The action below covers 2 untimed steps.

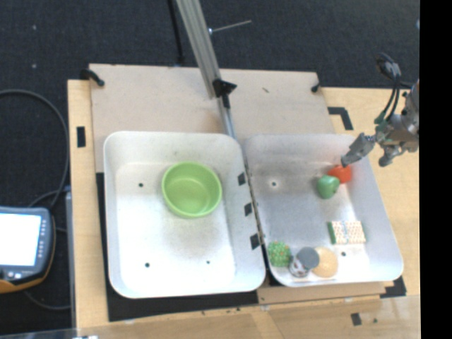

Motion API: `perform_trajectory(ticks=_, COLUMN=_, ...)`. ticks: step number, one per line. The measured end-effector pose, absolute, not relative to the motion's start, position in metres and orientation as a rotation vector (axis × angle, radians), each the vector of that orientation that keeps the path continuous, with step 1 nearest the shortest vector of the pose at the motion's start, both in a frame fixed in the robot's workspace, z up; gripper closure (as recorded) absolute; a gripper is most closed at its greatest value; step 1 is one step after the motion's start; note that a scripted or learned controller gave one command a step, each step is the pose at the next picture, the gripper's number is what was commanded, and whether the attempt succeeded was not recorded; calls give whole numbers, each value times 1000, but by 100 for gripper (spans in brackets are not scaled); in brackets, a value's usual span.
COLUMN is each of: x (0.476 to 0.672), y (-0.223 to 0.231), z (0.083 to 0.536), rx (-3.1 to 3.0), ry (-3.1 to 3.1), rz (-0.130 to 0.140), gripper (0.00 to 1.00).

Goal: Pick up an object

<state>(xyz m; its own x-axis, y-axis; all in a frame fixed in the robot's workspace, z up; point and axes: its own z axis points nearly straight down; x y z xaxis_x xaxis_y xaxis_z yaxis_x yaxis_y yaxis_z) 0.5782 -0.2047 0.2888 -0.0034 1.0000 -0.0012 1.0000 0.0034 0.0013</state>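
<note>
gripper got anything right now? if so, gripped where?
Nothing held. The gripper hangs at the right bin's far right edge, with nothing between its fingers. The red object lies in the bin below it.

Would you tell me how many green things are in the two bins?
3: a green bowl in the left bin; a green ball and a speckled green ball in the right bin.

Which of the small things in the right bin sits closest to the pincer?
The small orange-red piece, just left of the pincer and touching the green ball. The other bits lie along the bin's near edge.
</note>
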Motion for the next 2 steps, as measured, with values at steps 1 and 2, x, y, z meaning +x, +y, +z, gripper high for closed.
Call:
perform_trajectory(ticks=1, x=578, y=-205, z=289, rx=2216, ry=2224, rz=0, gripper=0)
perform_trajectory(ticks=2, x=587, y=-207, z=240, rx=2221, ry=2223, rz=-5, gripper=0)
